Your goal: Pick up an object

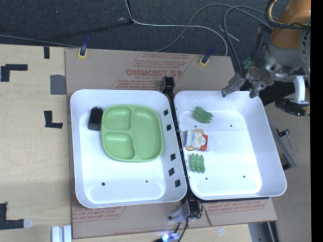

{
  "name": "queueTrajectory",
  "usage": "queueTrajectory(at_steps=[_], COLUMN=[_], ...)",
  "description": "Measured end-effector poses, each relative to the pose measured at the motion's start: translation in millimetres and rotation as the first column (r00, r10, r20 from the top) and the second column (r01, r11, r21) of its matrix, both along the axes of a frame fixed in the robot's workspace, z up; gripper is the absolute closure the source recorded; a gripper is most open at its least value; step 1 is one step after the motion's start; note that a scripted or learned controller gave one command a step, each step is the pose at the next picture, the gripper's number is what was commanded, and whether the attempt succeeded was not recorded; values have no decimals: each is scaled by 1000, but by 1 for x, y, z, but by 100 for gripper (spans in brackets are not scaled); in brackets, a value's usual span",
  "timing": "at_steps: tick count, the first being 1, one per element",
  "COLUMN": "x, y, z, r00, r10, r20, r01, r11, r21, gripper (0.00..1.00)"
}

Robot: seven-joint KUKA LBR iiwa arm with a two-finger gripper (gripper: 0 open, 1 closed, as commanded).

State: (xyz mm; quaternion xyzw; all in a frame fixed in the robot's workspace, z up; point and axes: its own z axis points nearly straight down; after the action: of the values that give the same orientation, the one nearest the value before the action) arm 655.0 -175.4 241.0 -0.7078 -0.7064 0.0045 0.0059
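The right bin's (262, 135) right half lies open; three small items (196, 140) line its left side.

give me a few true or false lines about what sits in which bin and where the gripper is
1. The green divided plate lies in the left bin. True.
2. The black block rests on the plate. False: it lies beside the plate's left edge.
3. The right bin holds two green pieces and a small packet. True.
4. The gripper grips the packet. False: it hangs at the right bin's far rim, its fingers spread, nothing between them.
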Motion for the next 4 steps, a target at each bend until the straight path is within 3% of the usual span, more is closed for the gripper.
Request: queueTrajectory(at_steps=[1, 3, 4], x=[3, -3, -2], y=[0, -9, -9], z=[9, -112, -155], r00=[1000, 1000, 1000], r10=[4, 3, 4], r20=[14, 8, 18], r01=[-3, -3, -4], r11=[1000, 1000, 1000], r21=[-3, -3, -3], gripper=[0, 0, 0])
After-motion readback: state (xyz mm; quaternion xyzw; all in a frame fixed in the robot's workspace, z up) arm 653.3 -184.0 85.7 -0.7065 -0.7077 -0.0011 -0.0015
